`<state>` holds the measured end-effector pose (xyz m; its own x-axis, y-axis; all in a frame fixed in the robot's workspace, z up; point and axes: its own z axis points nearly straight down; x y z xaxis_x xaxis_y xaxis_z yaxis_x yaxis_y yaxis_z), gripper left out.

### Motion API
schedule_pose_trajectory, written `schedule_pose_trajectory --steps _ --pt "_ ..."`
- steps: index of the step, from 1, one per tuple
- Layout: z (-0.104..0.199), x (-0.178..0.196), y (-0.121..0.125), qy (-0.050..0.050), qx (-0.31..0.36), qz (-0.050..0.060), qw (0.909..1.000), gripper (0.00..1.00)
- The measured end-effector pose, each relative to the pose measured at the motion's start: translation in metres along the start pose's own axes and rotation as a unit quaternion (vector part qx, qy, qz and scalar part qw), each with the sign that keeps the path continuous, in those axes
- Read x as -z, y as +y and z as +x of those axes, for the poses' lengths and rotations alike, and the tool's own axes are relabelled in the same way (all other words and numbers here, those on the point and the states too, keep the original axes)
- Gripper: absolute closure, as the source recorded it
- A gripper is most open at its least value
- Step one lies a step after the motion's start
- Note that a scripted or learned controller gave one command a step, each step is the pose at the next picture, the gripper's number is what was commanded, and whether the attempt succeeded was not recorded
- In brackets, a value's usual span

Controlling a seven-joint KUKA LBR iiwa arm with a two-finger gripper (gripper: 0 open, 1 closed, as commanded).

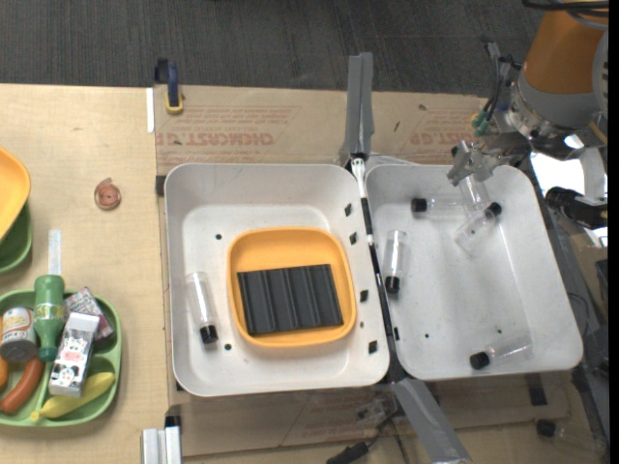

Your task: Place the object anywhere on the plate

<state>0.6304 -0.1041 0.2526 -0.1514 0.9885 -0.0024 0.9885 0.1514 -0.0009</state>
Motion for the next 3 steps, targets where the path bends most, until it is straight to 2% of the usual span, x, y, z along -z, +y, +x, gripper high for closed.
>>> schedule_pose_trajectory --steps 1,2,3 --pt "0.0001 0.0001 0.0 0.0 0.0 0.0 1.0 0.0" --pt "-0.0001 0.0085 0.0005 -0.001 0.001 0.0 1.0 1.0" --pt "0.0001 0.0084 0.0005 -0.001 0.001 0.0 1.0 0.0"
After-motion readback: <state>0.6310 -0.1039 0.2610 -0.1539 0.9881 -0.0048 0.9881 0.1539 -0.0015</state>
